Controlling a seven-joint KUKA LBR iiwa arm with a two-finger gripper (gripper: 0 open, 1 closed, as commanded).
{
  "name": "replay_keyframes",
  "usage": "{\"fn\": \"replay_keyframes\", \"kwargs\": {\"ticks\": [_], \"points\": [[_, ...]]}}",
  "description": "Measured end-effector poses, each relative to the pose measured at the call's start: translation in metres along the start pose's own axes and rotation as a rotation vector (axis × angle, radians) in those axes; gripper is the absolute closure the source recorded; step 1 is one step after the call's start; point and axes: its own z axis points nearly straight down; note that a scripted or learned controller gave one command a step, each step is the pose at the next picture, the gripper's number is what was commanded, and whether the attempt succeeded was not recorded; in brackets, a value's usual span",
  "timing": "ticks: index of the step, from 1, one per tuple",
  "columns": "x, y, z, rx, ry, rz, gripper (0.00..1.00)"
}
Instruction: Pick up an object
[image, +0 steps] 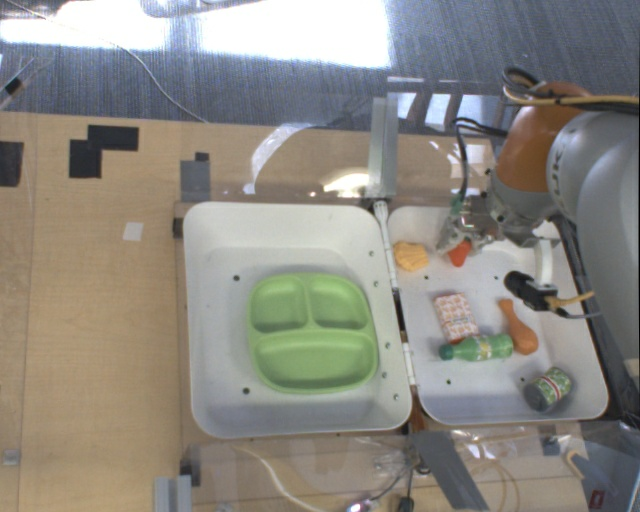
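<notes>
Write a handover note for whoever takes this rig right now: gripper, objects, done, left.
Gripper: low at the far left of the right bin, right by a small red piece; a grasp cannot be confirmed.
Right bin also holds: yellow lump, pink box, green bottle, orange drumstick shape, green can.
Left bin: green divided plate.
Done: nothing visibly lifted.
Left: grip one object and raise it.
</notes>
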Motion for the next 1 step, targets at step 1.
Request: {"fn": "replay_keyframes", "kwargs": {"ticks": [1], "points": [[0.066,-0.0091,-0.092,0.012,0.002,0.008,1.0]]}}
